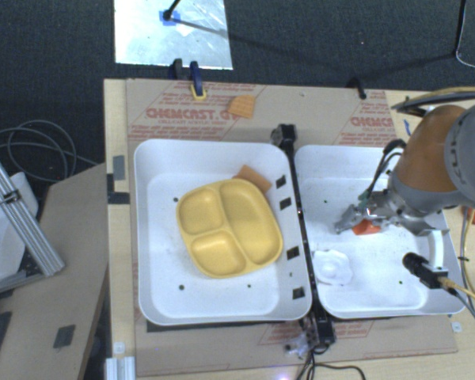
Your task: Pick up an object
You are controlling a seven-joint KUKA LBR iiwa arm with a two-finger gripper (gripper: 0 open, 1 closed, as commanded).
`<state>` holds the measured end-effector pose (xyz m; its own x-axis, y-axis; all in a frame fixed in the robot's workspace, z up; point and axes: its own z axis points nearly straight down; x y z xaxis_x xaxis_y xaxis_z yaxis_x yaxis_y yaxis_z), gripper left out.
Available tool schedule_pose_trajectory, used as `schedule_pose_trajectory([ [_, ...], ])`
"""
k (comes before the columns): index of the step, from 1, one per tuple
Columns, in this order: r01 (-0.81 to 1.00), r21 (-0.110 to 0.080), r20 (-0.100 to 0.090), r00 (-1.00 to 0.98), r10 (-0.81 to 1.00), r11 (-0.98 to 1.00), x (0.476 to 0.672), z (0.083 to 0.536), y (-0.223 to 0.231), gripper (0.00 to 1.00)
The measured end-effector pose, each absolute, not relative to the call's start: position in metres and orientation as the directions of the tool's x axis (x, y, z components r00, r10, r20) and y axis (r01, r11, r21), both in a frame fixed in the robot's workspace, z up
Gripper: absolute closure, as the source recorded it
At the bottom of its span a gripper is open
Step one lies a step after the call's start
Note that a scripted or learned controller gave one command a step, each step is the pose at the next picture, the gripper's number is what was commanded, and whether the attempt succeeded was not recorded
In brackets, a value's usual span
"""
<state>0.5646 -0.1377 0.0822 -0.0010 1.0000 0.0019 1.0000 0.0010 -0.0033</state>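
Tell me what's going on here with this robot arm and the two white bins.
The grey and orange robot arm reaches into the right bin, with its gripper low over a small orange object. A small white lid-like object lies nearby in the same bin. The left bin holds a yellow divided tray with a tan piece poking out behind it. Nothing looks lifted yet.

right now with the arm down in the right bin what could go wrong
The gripper sits low in the right bin beside a small orange-red object; it might nudge that piece aside instead of catching it. The white crumpled item nearly matches the bin floor, so a grasp aimed at it could miss. The divider between the bins is close to the gripper, so a sideways move risks a bump.
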Motion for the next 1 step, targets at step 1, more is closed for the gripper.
schedule_pose_trajectory([
  [1,1.000,0.006,-0.005,0.003,1.000,-0.003,0.5861,0.0858,-0.2106,0.00],
])
